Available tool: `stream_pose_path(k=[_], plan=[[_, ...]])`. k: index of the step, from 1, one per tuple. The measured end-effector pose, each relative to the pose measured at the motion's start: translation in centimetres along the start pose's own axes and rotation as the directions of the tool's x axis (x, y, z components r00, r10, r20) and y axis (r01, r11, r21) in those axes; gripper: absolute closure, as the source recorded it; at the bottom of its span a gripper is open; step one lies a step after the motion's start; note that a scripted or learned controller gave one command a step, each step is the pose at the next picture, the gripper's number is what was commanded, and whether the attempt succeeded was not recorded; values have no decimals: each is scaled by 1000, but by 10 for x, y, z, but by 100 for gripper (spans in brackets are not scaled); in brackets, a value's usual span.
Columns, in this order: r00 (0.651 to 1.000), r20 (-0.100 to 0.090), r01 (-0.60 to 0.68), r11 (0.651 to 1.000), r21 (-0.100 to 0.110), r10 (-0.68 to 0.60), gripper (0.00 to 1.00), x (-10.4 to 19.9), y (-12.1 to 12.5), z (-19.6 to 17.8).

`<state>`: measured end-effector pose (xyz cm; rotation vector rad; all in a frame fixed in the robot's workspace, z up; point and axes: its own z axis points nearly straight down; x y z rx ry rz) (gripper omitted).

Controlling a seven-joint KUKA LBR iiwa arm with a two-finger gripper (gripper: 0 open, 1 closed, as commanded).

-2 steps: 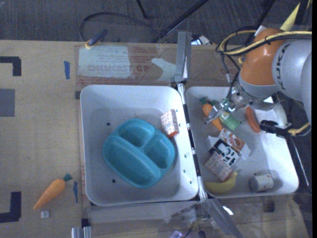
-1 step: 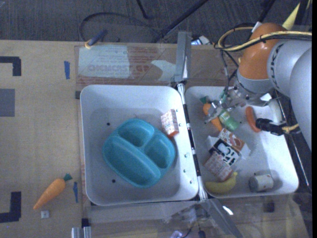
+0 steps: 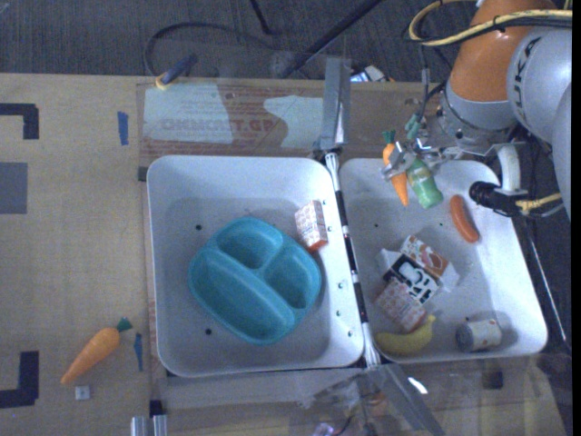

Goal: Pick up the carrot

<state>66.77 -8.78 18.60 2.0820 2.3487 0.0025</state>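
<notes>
Nearest the lens, a stray carrot (image 3: 91, 353) lies on the bench outside both bins, well apart from the arm. From the camera view above, the left bin (image 3: 172, 184) holds a blue divided plate (image 3: 257, 280) and a small carton (image 3: 311, 224) at its right wall. Over the right bin's (image 3: 531, 321) far edge, the gripper (image 3: 408, 157) hangs with a second carrot (image 3: 398, 182) and a green bottle (image 3: 423, 185) bunched right under it; whether the fingers are closed on the carrot, I cannot tell from here. Risks look plain: the bottle, touching the carrot, may be caught or knocked aside, and a slanted, tapered carrot could slip free. A sausage (image 3: 464, 219), banana (image 3: 405, 339), can (image 3: 478, 334) and packets (image 3: 415, 271) lie below.
</notes>
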Motion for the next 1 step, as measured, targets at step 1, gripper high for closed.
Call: stream_pose_path(k=[1], plan=[[991, 0, -135, 991, 1, 135, 100, 0, -1, 1]])
